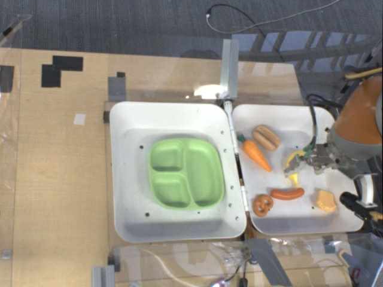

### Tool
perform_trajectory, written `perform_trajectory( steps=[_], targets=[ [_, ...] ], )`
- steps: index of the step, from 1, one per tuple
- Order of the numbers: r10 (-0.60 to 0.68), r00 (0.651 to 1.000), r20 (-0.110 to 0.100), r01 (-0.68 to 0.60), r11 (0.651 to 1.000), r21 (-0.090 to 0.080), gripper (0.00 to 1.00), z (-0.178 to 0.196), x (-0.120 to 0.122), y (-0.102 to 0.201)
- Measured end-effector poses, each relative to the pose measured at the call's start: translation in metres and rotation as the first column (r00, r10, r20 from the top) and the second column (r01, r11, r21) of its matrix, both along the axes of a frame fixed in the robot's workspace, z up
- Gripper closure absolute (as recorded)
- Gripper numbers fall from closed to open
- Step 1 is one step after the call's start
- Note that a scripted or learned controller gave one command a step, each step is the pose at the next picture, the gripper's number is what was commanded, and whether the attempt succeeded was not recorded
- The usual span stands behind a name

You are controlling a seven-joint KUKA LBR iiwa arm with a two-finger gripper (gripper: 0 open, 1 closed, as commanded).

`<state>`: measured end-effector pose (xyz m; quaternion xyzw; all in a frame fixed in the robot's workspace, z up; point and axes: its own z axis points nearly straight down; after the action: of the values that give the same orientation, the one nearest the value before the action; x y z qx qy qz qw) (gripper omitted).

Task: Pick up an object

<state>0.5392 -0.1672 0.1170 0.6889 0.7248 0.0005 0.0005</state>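
Note:
The right bin (299, 115) holds several toy foods. An orange carrot (256, 154) lies at its left, with a hot dog bun (267, 137) just behind it. A red sausage (287, 194) and a brown pretzel (262, 204) sit near the front, and a yellow cheese wedge (326, 201) is at the front right. A yellow banana-like piece (292, 162) lies mid-bin. My gripper (307, 158) is low in the bin, right beside that yellow piece and partly covering it. I see nothing lifted off the bin floor.
The left bin (125, 160) carries a green divided plate (185, 173). A raised divider (234, 160) separates the two bins. The arm (362, 121) with its orange band leans in over the right bin's right wall. A black cable (312, 118) hangs by the gripper.

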Motion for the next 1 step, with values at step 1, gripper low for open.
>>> perform_trajectory(
  steps=[1],
  targets=[
    [-0.031, 0.999, 0.008, 0.031, 1.000, 0.000, 0.00, -0.0274, 0.0079, -0.0165]
  ],
)
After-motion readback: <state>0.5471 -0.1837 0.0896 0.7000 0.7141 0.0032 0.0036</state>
